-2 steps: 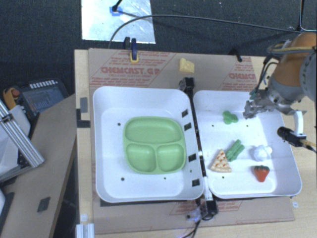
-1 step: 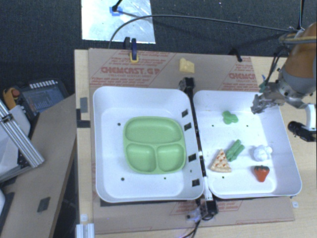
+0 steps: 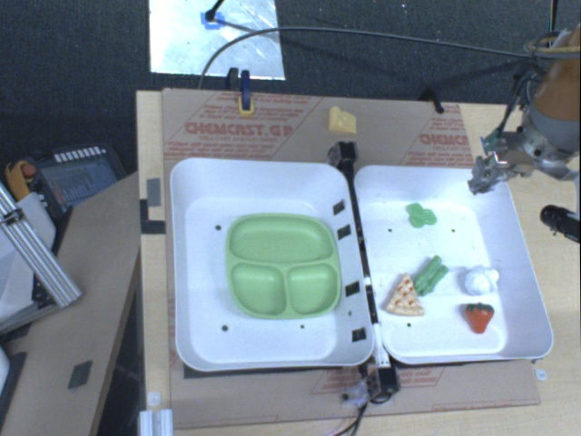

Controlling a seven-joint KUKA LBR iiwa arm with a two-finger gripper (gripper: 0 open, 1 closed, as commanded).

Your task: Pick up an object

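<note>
The right bin (image 3: 508, 243) holds a small green leafy piece (image 3: 420, 214), a green bean-like piece (image 3: 430, 274), a pizza slice toy (image 3: 405, 296), a white lump (image 3: 478, 281) and a red strawberry (image 3: 479, 317). My gripper (image 3: 483, 177) hangs at the bin's far right corner, well away from all of them. Nothing shows between its tips.
The left bin (image 3: 195, 243) bears a green three-section plate (image 3: 280, 264). A black divider with clips (image 3: 354, 243) runs between the bins. A yellow block (image 3: 342, 120) and a clamp (image 3: 243, 94) lie on the cardboard behind. A handheld device (image 3: 77, 178) sits at left.
</note>
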